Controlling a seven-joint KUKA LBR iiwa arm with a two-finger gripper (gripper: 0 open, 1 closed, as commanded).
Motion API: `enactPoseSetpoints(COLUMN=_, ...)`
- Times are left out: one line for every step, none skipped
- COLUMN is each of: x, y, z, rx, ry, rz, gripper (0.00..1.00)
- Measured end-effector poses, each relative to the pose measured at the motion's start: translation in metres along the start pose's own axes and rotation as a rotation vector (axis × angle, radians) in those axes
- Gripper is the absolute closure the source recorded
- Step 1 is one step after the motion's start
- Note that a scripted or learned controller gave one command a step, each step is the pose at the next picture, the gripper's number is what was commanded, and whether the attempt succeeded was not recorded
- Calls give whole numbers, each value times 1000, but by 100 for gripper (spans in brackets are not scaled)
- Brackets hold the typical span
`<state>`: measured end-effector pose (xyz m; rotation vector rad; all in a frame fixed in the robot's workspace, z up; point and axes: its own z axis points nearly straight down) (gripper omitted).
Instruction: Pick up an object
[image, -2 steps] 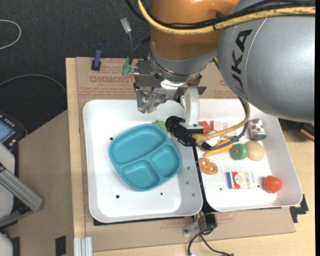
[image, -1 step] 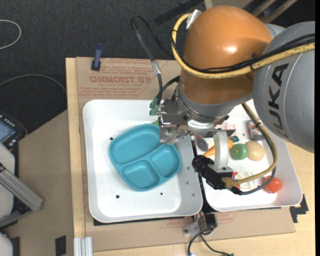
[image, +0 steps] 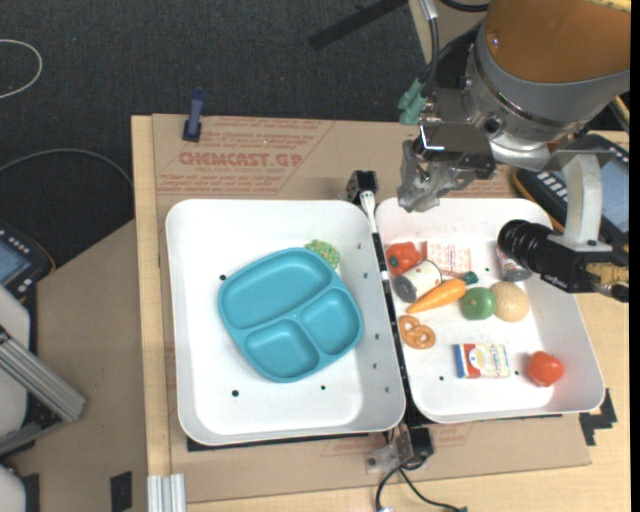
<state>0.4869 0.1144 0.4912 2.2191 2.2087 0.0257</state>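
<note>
My gripper (image: 424, 190) hangs above the far left corner of the right bin (image: 570, 330), with nothing seen in it. Below it, inside that bin, lie a red toy fruit (image: 403, 257) and a pink-and-white packet (image: 451, 257). Nearer the front are an orange carrot (image: 441, 295), a green lime (image: 478, 303), a beige round piece (image: 510, 301), a pretzel (image: 416, 332), a small carton (image: 482, 360) and a red tomato (image: 544, 369). A grey-and-white can (image: 418, 281) lies beside the carrot.
The left bin (image: 200, 300) holds a blue divided plate (image: 290, 312) with a small green item (image: 323, 252) at its far edge. A black cylinder (image: 528, 245) juts over the right bin's far right side. A blue clip (image: 193, 117) sits on the cardboard behind.
</note>
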Motion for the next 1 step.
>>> enactPoseSetpoints(x=68, y=-8, z=-6, rx=15, ry=-1, rz=-12, gripper=100)
